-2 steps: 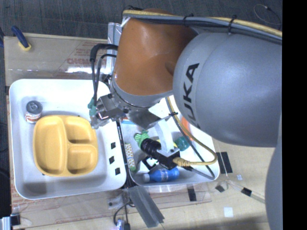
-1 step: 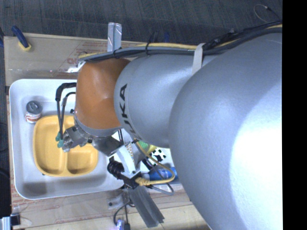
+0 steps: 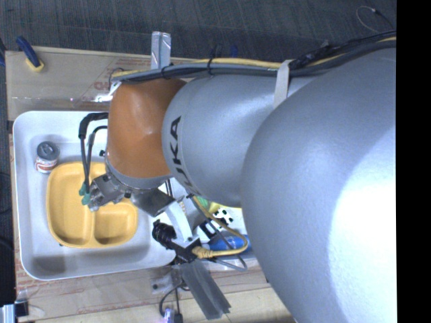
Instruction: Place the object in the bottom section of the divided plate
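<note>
The two-finger gripper [image 3: 94, 199] is positioned over the yellow divided plastic plate [image 3: 67, 210], above its central divider; its opening cannot be determined. The plate lies in the left shallow white bin [image 3: 27, 180]. A small round can with a red-and-white label [image 3: 46, 155] stands just beside the plate's upper-left rim.

The arm [image 3: 283, 160] covers most of the bench, hiding the right-hand bin almost wholly and the right edge of the left bin [image 3: 27, 180]. Its wrist hangs over the yellow plate [image 3: 67, 207], hiding the plate's upper right part and the gripper's tips. Just left of the plate's top stands a small can [image 3: 46, 156], its label too small to read.
</note>
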Tool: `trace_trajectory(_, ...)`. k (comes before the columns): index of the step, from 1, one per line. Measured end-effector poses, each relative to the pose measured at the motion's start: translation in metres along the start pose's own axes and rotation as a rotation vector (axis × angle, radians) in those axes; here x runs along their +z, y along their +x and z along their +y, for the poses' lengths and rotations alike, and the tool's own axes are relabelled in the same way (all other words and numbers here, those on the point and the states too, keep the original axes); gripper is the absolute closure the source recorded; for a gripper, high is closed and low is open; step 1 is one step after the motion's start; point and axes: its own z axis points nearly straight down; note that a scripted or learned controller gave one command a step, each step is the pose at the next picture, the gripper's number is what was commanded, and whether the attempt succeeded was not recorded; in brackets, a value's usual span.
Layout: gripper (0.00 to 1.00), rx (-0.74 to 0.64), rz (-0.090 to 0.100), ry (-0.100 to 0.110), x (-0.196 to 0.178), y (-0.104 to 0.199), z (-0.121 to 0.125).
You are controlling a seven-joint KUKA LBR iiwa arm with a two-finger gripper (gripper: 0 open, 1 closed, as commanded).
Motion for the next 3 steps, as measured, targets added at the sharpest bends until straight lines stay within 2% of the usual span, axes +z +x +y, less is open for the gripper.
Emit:
trace_trajectory(1,0.00,0.000,0.000,0.000,0.000,0.000,0.000)
trace_trajectory(2,1.00,-0.004,-0.001,0.001,-0.008,0.000,0.001)
trace_trajectory(3,1.00,0.019,0.000,-0.003,-0.019,0.016,0.006)
